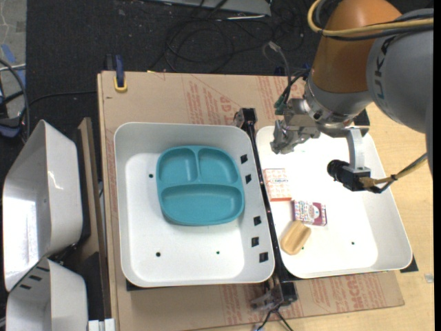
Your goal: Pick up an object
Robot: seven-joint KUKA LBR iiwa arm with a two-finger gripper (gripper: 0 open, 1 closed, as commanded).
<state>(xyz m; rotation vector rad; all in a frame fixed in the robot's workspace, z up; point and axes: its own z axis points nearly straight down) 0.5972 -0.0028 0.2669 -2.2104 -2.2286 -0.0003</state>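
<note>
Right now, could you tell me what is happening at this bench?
The KUKA arm reaches in over the right bin, its gripper hanging above the bin's far left corner with nothing seen in it. Nearer the camera lie a small red-and-white card, a purple-and-white packet and a tan bread-like piece, all untouched. The left bin holds a teal divided plate.

The scene is evenly and brightly lit from above. The two white bins (138,254) are rendered almost overexposed, and a glare patch is seen on the orange band (358,26). Only soft, short shadows are cast. The far floor is left dark. Slight overall softness is noted.
</note>
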